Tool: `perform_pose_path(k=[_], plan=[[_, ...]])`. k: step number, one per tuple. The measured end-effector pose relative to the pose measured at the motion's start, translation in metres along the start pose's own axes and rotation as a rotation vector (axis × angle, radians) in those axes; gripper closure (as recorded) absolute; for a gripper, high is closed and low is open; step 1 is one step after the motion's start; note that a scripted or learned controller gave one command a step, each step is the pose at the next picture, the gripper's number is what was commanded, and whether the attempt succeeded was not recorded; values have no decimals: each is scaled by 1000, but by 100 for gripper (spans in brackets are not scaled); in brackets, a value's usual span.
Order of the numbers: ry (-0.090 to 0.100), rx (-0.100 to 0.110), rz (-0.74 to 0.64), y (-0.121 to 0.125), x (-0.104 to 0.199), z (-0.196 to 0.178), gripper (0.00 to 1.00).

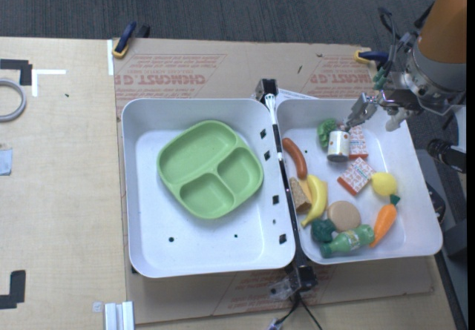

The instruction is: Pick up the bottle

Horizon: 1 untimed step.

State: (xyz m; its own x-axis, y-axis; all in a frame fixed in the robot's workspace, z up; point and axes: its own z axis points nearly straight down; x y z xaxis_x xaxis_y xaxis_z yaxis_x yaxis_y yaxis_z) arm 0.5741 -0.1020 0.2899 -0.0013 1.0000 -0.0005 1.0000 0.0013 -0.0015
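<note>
Two shallow white bins sit side by side on a cardboard-covered bench: the left bin [141, 195] holds one green three-compartment plate [211, 168], and the right bin [415, 165] holds a scatter of toy food. Counted there: one green bottle [347, 241], one silver can [338, 144], two red-and-white cartons [356, 176], one lemon [384, 185], one carrot [383, 223], one banana [318, 199], one sausage [295, 158], one round tan bun [344, 215], one brown slice of bread [299, 193] and two pieces of leafy green, one [327, 130] by the can and one [321, 231] near the bottle.

The bottle lies on its side at the near edge of the right bin, between the broccoli-like piece and the carrot and just below the bun. It is green plastic with a paler label patch near its right end.

The grey arm with its orange band reaches in from the right, and the gripper [361, 110] hangs over the far part of the right bin, above the can and the upper carton, well apart from the bottle. Its fingers appear slightly parted with nothing visible between them, though at this size it is hard to tell.
</note>
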Motion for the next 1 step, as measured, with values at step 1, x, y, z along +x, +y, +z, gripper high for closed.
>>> perform_pose_path(k=[1], plan=[[-1, 0, 0, 0, 0, -9, 100]])
